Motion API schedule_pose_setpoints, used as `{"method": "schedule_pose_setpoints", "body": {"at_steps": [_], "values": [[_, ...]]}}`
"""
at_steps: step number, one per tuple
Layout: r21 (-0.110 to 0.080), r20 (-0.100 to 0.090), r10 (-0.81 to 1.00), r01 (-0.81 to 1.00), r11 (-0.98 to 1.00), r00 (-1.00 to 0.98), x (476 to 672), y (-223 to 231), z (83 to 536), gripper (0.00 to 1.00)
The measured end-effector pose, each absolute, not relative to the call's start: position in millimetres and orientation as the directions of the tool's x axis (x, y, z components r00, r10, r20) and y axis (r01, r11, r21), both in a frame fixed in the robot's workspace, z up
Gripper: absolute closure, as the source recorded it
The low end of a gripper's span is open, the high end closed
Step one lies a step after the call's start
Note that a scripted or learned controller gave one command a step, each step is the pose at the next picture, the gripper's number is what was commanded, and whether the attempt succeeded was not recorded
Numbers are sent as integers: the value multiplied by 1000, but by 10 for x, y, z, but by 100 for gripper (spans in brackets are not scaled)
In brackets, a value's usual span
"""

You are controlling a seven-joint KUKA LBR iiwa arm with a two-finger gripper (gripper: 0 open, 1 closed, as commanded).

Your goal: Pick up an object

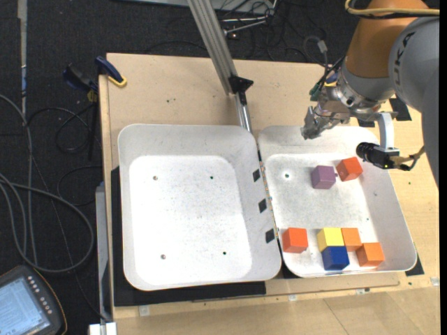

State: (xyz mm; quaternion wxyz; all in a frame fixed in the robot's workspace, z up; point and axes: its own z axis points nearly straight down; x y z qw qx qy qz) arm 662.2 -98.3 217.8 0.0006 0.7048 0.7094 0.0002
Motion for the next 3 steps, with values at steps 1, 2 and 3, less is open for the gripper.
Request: {"method": "schedule_pose_setpoints", "body": {"at_steps": [1, 2, 3], "values": [[-1, 2, 1000, 1000, 8, -8, 6607, -427, 2114, 100], [3, 2, 1000, 1000, 8, -8, 6596, 72, 2262, 100], [3, 1, 1000, 1000, 8, -8, 6706, 657, 2226, 100]]}}
